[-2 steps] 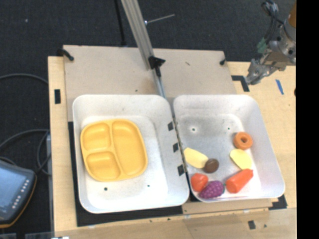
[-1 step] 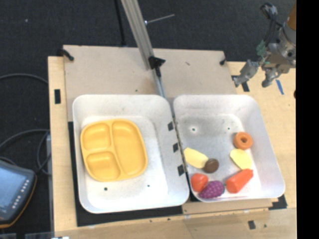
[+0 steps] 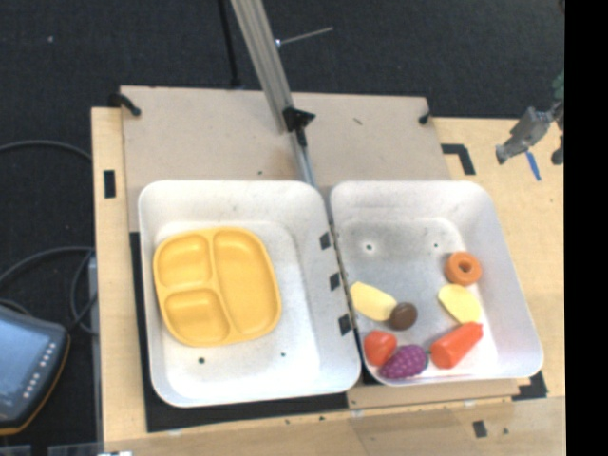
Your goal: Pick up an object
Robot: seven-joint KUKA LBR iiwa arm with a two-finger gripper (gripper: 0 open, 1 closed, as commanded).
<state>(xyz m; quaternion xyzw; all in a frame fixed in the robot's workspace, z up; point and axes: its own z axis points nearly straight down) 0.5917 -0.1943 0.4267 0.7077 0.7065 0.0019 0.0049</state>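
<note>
The right bin [image 3: 494, 217] holds several toy foods near its front: an orange doughnut [image 3: 464, 269], a pale yellow piece [image 3: 461, 303], a red-orange piece [image 3: 456, 344], purple grapes [image 3: 407, 360], a red tomato [image 3: 379, 346], a brown ball [image 3: 404, 315] and a yellow lump [image 3: 372, 301]. My gripper [image 3: 528, 138] hangs at the right edge of the camera view, beyond the right bin's far right corner and well away from the foods. Nothing is seen in it.
A yellow three-compartment plate [image 3: 217, 285] lies in the left bin [image 3: 237, 198]. A slanted metal post [image 3: 266, 50] rises behind the bins where they meet. A tablet-like device [image 3: 24, 364] sits off the bench at the lower left.
</note>
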